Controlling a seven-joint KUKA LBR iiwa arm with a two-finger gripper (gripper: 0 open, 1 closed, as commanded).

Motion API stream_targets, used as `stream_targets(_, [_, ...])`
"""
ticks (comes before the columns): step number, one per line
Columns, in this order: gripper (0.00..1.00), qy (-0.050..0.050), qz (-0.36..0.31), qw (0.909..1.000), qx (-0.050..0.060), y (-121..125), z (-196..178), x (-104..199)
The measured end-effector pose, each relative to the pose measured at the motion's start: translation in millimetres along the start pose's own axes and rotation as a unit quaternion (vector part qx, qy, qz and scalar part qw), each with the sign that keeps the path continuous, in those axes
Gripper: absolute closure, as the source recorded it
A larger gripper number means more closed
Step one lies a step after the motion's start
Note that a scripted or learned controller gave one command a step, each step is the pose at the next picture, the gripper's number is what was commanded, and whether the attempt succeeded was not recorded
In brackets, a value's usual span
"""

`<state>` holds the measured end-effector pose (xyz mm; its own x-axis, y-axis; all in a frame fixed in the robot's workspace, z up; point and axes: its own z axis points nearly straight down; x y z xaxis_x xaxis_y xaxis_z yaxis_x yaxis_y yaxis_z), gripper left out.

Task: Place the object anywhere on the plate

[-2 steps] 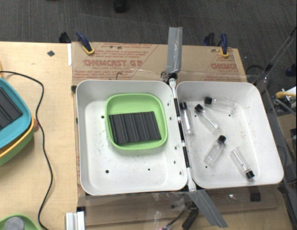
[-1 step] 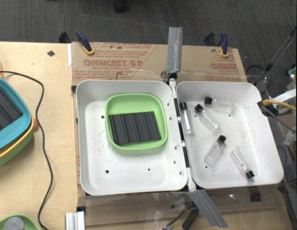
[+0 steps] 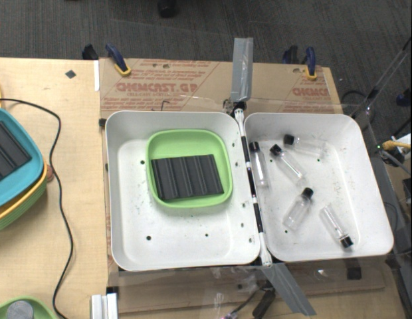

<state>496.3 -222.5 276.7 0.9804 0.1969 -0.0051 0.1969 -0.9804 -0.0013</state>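
A green square plate [image 3: 220, 153] lies in the left white bin [image 3: 126, 205], toward its far side, with a black ribbed pad [image 3: 187, 177] resting on it. Several clear vials with black caps are scattered flat in the right white bin [image 3: 365, 178]. One vial [image 3: 258, 165] lies along the bin's left wall and another [image 3: 286, 163] is angled beside it. A third [image 3: 307, 146] is near the far wall, a fourth [image 3: 297, 209] sits in the middle, and one more [image 3: 335, 226] lies at the front right.
Stacked teal and yellow containers [image 3: 13, 171] stand on the wooden bench at the far left, with a black cable [image 3: 60, 178] running past them. Cardboard [image 3: 193, 82] held by blue-and-yellow clamps lies behind the bins. A grey strip [image 3: 242, 72] rises between the bins at the back.
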Motion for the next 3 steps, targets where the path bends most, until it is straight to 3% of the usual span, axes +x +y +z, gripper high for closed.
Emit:
stream_targets(1, [0.0,-0.001,0.0,1.0,0.001,-16.9,-0.6,-16.1])
stream_targets(3, [0.0,0.0,-0.001,1.0,0.0,-4.1,12.8,-18.7])
